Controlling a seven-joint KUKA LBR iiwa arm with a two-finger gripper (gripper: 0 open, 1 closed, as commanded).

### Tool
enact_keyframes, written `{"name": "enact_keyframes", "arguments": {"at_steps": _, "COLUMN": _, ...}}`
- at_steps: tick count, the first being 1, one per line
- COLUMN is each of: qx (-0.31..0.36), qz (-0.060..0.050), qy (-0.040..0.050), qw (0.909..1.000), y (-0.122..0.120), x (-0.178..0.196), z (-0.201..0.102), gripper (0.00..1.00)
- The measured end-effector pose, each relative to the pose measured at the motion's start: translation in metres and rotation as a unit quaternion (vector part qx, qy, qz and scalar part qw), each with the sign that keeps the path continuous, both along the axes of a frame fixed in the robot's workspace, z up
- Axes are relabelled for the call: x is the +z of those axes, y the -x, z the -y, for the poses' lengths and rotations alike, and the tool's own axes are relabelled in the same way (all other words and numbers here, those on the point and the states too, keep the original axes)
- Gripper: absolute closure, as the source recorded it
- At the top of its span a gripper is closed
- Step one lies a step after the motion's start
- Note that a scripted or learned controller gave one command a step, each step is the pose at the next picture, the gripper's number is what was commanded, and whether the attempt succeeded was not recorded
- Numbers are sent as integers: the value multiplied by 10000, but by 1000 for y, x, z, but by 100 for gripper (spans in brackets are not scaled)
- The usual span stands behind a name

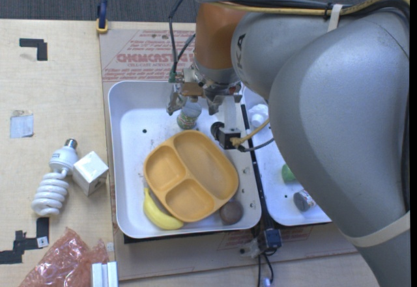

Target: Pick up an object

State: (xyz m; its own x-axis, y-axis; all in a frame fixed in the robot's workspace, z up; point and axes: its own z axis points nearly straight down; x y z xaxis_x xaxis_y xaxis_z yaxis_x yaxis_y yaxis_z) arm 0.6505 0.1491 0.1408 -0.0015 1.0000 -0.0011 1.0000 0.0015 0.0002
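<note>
One fixed camera looks down at a slant on both bins (120,149), seemingly fairly near the bench (52,97).

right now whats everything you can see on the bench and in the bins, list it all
divided plate: 1, orange-yellow, left bin centre
banana: 1, yellow, partly under the plate's near-left edge
small round object: 1, brown, left bin near-right corner
small grey-green object: 1, left bin far side, between the hand's fingers
green object: 1, right bin
grey object: 1, right bin near side
spiral light bulb: 1, white, bench left
cube: 1, white, beside the bulb
mesh bag: 1, red, bench near-left
left bin: 1, white
hand: 1, grey, over left bin's far side
</note>
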Motion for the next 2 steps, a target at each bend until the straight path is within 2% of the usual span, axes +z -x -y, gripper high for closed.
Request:
{"name": "enact_keyframes", "arguments": {"at_steps": 1, "qx": -22, "qz": 16, "qy": -7, "qw": 10000, "y": 62, "x": -24, "z": -1, "gripper": 0}}
{"name": "enact_keyframes", "arguments": {"at_steps": 2, "qx": -21, "qz": -9, "qy": -2, "qw": 10000, "y": 123, "x": 12, "z": 23, "gripper": 0}}
